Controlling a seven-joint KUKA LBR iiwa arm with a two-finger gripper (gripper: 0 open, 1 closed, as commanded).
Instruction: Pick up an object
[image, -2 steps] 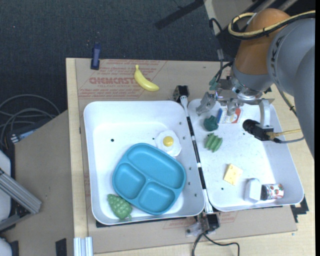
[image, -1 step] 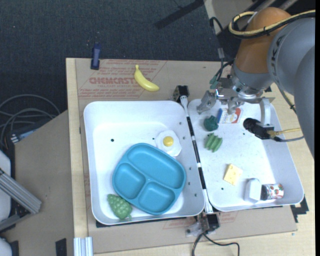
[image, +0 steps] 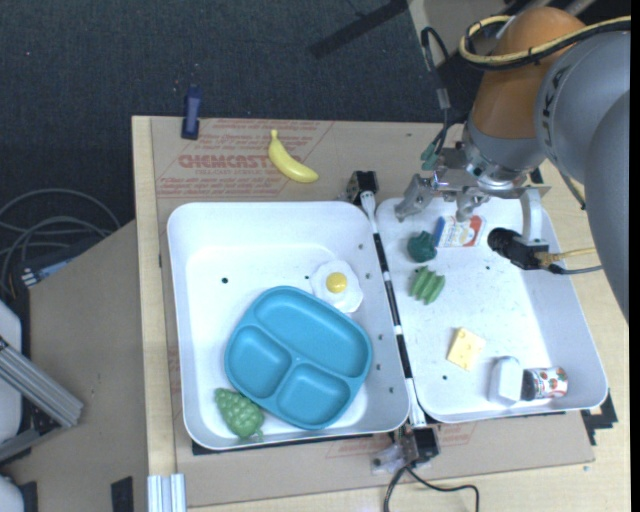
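The gripper (image: 441, 201) hangs with jaws wide at twelve o'clock of the right bin (image: 560, 330), ready to grab the green toy (image: 421, 245).

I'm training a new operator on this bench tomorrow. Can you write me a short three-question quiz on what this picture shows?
1. True or false: the fried egg lies in the same bin as the blue tray.
2. Which thing lies outside both bins? A) cheese slice B) banana C) can
3. Fill in: the gripper hangs over the far end of the ____ bin.

Key
1. True; both are in the left bin.
2. B; the banana rests on the cardboard beyond the bins.
3. Right.
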